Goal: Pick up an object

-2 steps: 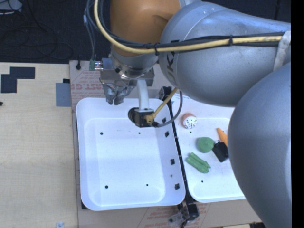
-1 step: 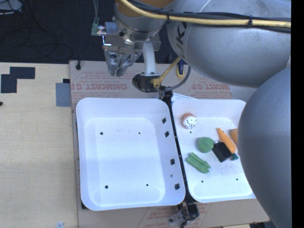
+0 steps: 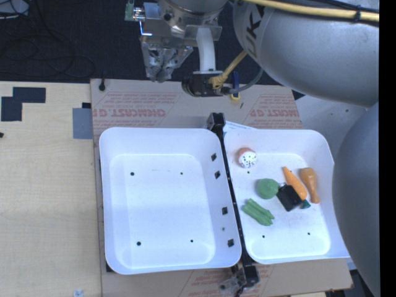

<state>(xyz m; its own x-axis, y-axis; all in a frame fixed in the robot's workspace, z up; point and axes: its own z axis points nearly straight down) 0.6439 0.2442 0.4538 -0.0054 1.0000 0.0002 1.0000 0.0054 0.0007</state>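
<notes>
The grey arm [image 3: 309, 36] is seen reaching in across the top right. The left bin [image 3: 111, 166] and right bin [image 3: 322, 147] sit touching on the desk [image 3: 43, 197]. The gripper [image 3: 163, 64] is held above the desk beyond the left bin, nothing gripped; whether its fingers are open cannot be told. Gathered in the right bin: orange carrot [image 3: 294, 181], green disc [image 3: 267, 188], green pod [image 3: 257, 212], black block [image 3: 288, 198], dotted ball [image 3: 247, 158].

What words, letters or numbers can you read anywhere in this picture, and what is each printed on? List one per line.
"CHICMOZT. G.P", seen upside down or mirrored and blurred, so the spelling is uncertain: red print on the cardboard sheet under the bins.
The same red print repeats at the sheet's right and along its bottom edge, too blurred to read.
"UK", part of a larger cut-off word: on the grey arm.
Dots on the small white die-like object: too small to count.
</notes>
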